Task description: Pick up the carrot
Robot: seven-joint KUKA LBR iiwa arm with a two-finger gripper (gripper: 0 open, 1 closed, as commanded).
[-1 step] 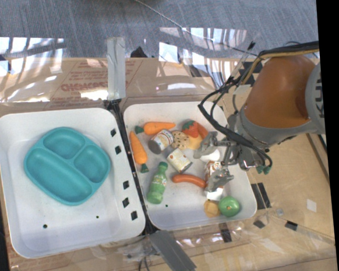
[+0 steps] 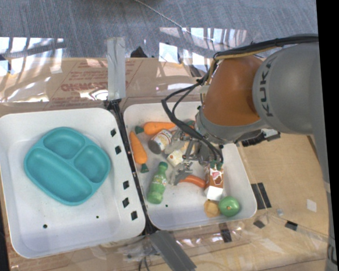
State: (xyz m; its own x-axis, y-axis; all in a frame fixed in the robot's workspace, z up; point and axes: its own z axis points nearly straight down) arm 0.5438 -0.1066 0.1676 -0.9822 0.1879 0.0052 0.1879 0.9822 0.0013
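Left bin (image 2: pixel 25 231): teal tray (image 2: pixel 67 164), three wells. Right bin (image 2: pixel 243 179), by its left wall: carrot (image 2: pixel 138 149), upright along the divider, untouched. Just right: green bottle (image 2: pixel 157 183), second carrot (image 2: pixel 159 127) near the top, small jar (image 2: pixel 161 141). Mid-bin: gripper (image 2: pixel 183 173), low among the clutter, grip unclear. Farther right: carton (image 2: pixel 215 181), green apple (image 2: pixel 229 206). Above: grey arm (image 2: pixel 288 87).

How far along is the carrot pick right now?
Done: the arm has reached into the right bin, with the gripper low among the items. In hand: nothing clearly gripped; an orange piece lies just below it. Left: a carrot by the bin's left wall and another near the top both lie flat, unlifted.
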